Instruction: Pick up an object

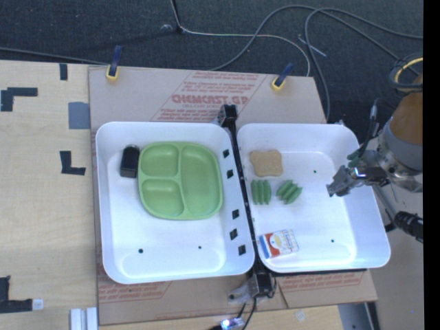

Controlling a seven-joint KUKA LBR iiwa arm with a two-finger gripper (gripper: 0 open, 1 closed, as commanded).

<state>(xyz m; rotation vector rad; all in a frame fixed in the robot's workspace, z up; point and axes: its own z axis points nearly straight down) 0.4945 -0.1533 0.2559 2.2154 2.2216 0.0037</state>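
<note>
My gripper (342,185) hangs at the right bin's (357,249) right edge; I cannot tell its state. The toast (265,162) lies near that bin's top left corner, light and stiff; I'd pinch across its edges

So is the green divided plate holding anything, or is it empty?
Empty. The green plate lies flat in the left bin, all three sections bare; a small black block sits beside its left edge, not on it.

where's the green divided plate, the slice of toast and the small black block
green divided plate (181,181): camera view, centre ridge.
slice of toast (265,162): camera view, middle of its top.
small black block (129,161): camera view, its top face.
</note>
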